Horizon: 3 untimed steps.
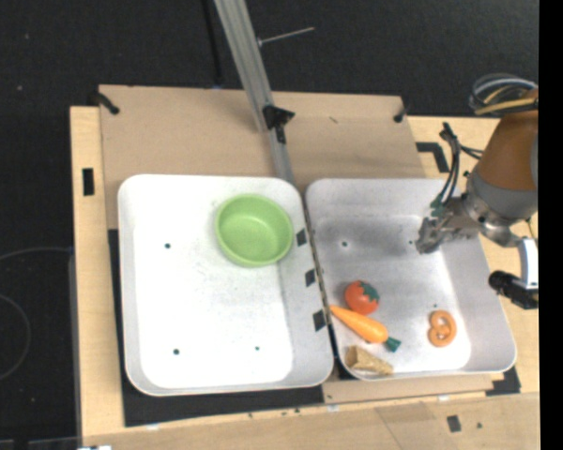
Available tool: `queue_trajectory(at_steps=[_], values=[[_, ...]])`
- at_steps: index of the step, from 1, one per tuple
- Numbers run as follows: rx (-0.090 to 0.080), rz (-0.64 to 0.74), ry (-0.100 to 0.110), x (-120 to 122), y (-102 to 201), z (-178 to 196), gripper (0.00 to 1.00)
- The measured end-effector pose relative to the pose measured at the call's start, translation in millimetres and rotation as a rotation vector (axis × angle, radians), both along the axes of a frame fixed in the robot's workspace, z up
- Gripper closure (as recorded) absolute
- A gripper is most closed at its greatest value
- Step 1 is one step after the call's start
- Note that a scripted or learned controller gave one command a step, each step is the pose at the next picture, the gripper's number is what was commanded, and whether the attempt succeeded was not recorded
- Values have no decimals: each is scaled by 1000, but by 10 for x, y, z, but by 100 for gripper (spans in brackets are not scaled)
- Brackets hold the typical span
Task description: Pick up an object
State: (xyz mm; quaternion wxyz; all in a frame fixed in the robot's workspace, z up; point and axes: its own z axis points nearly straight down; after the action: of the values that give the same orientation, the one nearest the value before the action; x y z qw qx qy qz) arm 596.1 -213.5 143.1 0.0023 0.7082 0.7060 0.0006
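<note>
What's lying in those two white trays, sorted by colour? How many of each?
Green: 1, the bowl in the left tray.
Red: 1, the tomato in the right tray.
Orange: 2, the carrot and the pretzel, both in the right tray.
Tan: 1, the wedge-shaped piece at the right tray's near edge.
Total: 5.

A metal pole (pixel 249 59) slants over the tan bench (pixel 188 139).

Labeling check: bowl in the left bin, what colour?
Light green, plain; the bowl shows clearly in the camera view.
</note>
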Motion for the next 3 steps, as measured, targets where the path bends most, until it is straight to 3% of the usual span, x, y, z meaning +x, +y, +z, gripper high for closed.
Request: queue_trajectory(at_steps=[1, 2, 3], values=[[1, 6, 2, -32, 48, 580, 100], [1, 7, 0, -23, 38, 723, 100], [2, 9, 3, -131, 521, 671, 100]])
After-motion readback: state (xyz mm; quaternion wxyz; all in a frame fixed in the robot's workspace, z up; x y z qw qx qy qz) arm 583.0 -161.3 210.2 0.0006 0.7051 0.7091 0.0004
